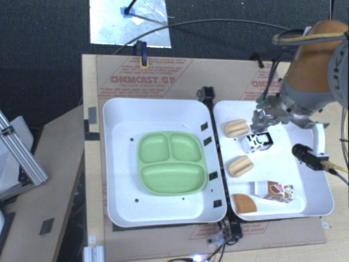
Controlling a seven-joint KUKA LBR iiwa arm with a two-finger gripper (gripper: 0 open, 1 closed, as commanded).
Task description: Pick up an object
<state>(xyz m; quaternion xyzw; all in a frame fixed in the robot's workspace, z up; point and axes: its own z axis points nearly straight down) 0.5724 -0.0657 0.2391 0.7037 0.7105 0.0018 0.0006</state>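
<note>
Item: bread roll [236, 128], lying loose on the floor of the right bin [322, 201], just beside the gripper [260, 141] on its bin-divider side and, by appearance, the nearest candidate for picking. A second roll [240, 166], waffle [244, 203] and small carton [275, 191] lie further off, toward the bin's front wall, spread apart so each can be reached singly. Gripper low over the bin floor; whether its jaws are apart or together cannot be told, and nothing is seen between them.

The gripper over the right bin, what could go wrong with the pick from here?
1. The gripper sits between the upper bread roll and the lower bread roll; it may close on bare bin floor.
2. It is close to the upper roll, so coming down it could nudge that roll instead of gripping it.
3. The small carton and the waffle lie near the right bin's front wall, an awkward spot for any later grasp.
</note>
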